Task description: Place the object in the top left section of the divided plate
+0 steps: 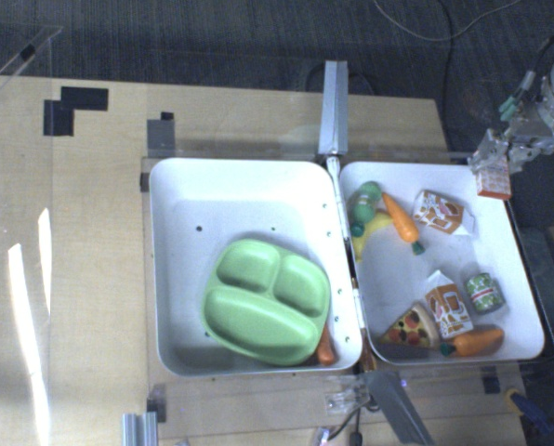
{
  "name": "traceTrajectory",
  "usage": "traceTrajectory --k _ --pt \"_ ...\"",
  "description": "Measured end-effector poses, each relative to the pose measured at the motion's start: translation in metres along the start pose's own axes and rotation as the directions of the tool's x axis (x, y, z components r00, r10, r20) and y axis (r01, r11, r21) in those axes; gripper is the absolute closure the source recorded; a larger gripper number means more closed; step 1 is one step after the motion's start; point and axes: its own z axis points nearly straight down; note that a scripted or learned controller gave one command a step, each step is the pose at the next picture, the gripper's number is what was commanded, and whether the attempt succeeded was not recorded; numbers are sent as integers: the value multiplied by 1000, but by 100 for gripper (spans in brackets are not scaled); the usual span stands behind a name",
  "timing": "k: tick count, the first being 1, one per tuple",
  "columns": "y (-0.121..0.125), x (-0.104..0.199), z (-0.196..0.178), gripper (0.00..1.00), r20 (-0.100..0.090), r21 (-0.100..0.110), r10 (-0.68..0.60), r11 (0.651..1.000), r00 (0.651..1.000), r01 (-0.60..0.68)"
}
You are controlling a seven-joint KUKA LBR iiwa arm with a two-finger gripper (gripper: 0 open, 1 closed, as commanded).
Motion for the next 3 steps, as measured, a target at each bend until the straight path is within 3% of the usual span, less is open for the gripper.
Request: traceTrajectory --k 1,2,3 --pt "-26 38 160 100 -3 0 231 973 973 -231" --pt "-43 50 173 100 -3 -7 207 978 978 -208" --pt "-40 12 98 100 -2 0 248 969 969 -248"
